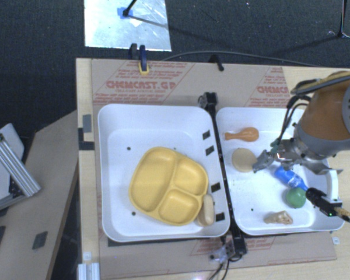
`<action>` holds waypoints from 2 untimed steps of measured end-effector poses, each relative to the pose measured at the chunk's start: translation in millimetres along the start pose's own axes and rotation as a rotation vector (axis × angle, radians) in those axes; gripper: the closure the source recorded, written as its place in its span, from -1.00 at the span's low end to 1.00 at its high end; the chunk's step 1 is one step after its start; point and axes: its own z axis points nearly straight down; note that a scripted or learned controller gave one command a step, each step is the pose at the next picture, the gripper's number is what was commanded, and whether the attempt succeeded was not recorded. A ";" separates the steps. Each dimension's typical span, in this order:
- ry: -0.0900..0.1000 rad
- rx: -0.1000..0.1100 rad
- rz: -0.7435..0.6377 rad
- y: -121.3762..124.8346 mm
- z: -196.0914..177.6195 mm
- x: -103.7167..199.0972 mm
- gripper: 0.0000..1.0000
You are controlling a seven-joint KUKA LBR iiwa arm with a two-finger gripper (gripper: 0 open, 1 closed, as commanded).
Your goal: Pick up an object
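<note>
Two bins: white and shallow, side by side on the bench, split by a black divider; left bin, right bin.
Left bin: holds a yellow tray with compartments, lying tilted toward the bin's near right corner.
Bun: a pale oblong bun touches the tray's near right edge, close to the divider.
Right bin, far side: an orange gourd lies with its neck pointing left.
Disc: a beige disc lies just nearer than the gourd, by the gripper's left tip.
Blue piece: a blue piece lies slanted just under the wrist, touching or almost touching a green ball.
Shell: a tan shell rests near the bin's front wall, apart from the ball.
Arm: grey with an orange band, it reaches in from the right, over the right bin.
Gripper: the gripper hangs low between disc and blue piece; whether it is released or clenched I cannot tell, and nothing shows in its grasp.
Bench: brown board with red print under both bins.
</note>
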 end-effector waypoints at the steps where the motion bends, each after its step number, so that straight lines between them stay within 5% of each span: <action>1: 0.000 0.001 0.000 -0.1 52.3 0.5 -1.00; 2: -0.002 -0.005 0.000 1.4 38.9 -0.2 1.00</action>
